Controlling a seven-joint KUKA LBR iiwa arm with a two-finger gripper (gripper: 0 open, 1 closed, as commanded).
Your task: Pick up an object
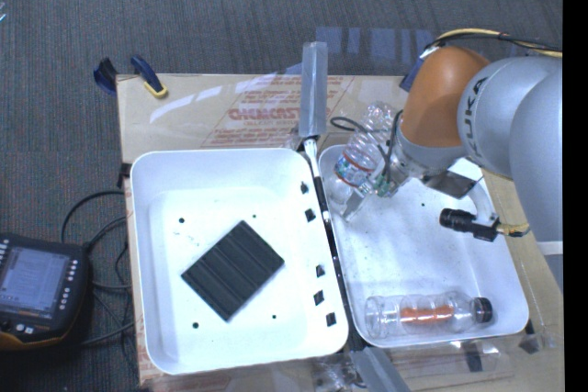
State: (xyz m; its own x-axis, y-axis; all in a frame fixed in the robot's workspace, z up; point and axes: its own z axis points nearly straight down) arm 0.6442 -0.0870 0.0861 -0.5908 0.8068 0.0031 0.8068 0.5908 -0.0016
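A clear plastic water bottle (361, 151) with a blue label leans tilted at the far left corner of the right bin (496, 275). My gripper (367, 190) is right at the bottle's lower end, touching or nearly touching it, with the wrist and orange band (439, 101) directly behind. How the gripper meets the bottle is hidden by the wrist. A second clear bottle (427, 311) with orange contents and a dark cap lies on its side along the right bin's front wall. A black ribbed square pad (232, 269) lies flat in the left bin (152, 197).
A grey upright post (314, 96) stands behind the wall between the bins. A black cable connector (467, 221) hangs from the arm over the right bin. Blue clamps (138, 73) grip the bench's far left corner. A teach pendant (32, 289) lies on the floor at the left.
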